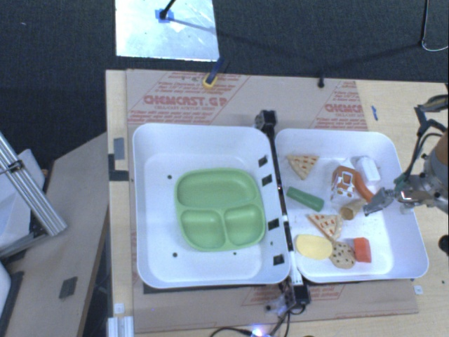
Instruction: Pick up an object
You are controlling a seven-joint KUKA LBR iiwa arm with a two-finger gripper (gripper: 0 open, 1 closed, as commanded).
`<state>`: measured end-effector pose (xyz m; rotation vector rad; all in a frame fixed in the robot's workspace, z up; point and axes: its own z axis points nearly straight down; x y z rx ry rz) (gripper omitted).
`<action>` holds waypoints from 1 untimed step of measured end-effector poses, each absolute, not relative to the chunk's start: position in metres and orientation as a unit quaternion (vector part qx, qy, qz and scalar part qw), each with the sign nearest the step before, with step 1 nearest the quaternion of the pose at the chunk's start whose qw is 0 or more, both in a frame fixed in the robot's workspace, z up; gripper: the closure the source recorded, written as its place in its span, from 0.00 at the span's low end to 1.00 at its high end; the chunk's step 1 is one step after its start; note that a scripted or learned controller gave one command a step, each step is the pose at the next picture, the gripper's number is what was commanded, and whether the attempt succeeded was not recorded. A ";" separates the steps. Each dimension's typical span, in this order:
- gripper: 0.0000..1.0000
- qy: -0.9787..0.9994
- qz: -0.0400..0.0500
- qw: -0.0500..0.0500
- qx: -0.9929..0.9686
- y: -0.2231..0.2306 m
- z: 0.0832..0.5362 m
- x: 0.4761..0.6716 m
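Two shallow white bins are seen side by side on the bench. The left bin [151, 258] is occupied by a green divided plate [219, 208], well apart from the gripper. The right bin [410, 255] is entered from its right rim by the gripper [373, 204], which is set low over the bin's right half; whether it is spread or pressed together cannot be told, and nothing is seen pinched. Just beside the tip, toward the left, a small tan piece [351, 208] is found, and just above that a white and orange carton [343, 182] with an orange carrot-like piece [363, 184] and a white cylinder [367, 167] against it. Farther left of the tip a green cylinder [304, 198] is laid at a slant. A pizza-like wedge [303, 164] is placed up and to the left, near the bin's far corner. Below and left of the tip a second wedge [325, 224], a yellow oval [313, 246], a brown speckled cookie [342, 255] and a red block [361, 249] are grouped close together.
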<state>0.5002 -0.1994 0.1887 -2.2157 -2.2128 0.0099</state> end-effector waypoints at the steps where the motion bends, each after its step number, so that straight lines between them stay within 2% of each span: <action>1: 0.00 -0.708 0.000 -0.001 -0.706 -0.199 0.196 0.503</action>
